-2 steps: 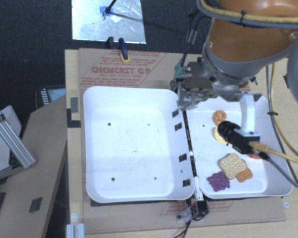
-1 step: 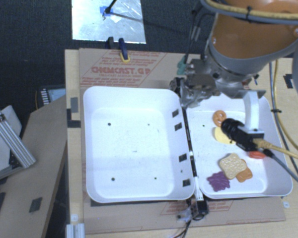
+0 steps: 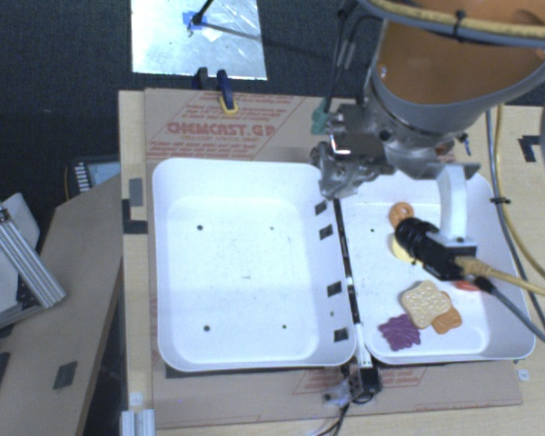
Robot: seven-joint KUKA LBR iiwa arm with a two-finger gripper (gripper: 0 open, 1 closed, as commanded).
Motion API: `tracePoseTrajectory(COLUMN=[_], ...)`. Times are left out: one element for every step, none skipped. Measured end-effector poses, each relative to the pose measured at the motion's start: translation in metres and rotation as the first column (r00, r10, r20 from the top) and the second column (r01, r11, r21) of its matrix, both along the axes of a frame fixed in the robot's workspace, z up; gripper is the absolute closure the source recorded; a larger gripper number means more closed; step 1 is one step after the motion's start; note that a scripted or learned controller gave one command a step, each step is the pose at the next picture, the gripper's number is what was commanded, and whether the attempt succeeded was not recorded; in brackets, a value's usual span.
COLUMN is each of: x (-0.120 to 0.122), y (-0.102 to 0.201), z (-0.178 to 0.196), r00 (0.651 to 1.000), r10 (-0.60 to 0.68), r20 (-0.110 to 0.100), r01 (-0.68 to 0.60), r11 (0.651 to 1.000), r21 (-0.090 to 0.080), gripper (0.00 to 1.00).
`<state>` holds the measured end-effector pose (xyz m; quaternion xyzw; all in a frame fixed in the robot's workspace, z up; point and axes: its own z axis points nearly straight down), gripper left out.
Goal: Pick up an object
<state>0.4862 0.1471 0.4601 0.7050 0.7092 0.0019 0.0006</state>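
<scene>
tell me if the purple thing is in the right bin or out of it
In. The purple thing lies flat on the floor of the right bin, near its front left corner, beside the cracker.

The big grey arm with its orange band [image 3: 463, 34] is cut off by the frame's top and right edges, and it hides the upper part of the right-hand shallow white bin [image 3: 509, 334]. Its two-finger gripper [image 3: 345, 173] is too dark and blurred to read. A small yellow object [image 3: 402, 248], right of centre, lies mostly hidden behind a black cylindrical fitting [image 3: 429, 246].
</scene>
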Motion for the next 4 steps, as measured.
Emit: tracePoseTrajectory(x=[0.000, -0.001, 0.001, 0.000], y=[0.019, -0.001, 0.024, 0.076], z=[0.067, -0.059, 0.018, 0.042], r00=[1.000, 1.000, 1.000, 1.000], r10=[0.000, -0.007, 0.000, 0.003], r20=[0.005, -0.014, 0.005, 0.001], r01=[0.000, 0.007, 0.000, -0.003], r11=[1.000, 1.000, 1.000, 1.000], r21=[0.002, -0.006, 0.003, 0.002], gripper=[1.00, 1.00, 1.00, 1.00])
